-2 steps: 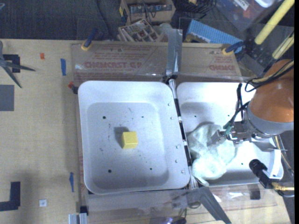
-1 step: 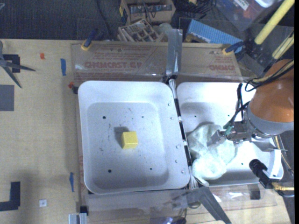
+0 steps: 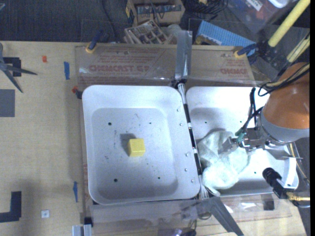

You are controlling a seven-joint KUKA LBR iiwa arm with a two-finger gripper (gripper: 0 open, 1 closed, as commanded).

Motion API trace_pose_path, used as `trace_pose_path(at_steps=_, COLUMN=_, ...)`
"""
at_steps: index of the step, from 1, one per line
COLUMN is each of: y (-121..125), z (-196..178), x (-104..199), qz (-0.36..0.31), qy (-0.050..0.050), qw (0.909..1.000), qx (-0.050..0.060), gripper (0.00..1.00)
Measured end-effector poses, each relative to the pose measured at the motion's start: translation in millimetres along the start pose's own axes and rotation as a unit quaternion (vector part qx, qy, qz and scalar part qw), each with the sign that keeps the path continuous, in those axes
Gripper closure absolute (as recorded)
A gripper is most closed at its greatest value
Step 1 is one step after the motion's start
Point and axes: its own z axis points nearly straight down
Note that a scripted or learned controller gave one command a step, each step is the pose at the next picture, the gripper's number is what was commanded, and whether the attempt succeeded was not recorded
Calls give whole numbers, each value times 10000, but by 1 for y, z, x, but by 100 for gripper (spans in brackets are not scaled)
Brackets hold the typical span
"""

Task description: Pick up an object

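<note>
1. Reaching in from the worktop's right edge, the hand [image 3: 239, 140] sits low in the right bin [image 3: 216, 102]; whether its grip is apart or together cannot be told.
2. Crumpled clear plastic bag [image 3: 219, 154] lies just beside it, at that bin's left wall.
3. Small yellow block [image 3: 137, 147] rests mid-floor in the left bin [image 3: 98, 102].

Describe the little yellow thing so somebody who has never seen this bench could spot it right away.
Two shallow white bins sit side by side; take the left bin. Near the middle of its floor lies a small yellow block, alone there. The right bin holds a pale crumpled plastic bag instead.
</note>
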Motion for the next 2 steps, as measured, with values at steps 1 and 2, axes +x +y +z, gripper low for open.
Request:
trace_pose_path(at_steps=1, y=0, z=-97, x=-14, qz=-1284, qy=-7, qw=9917, qx=-14, gripper=0)
trace_pose_path(at_steps=2, y=-1, z=77, x=-22, qz=-1211, qy=2, qw=9926, qx=-3, gripper=0)
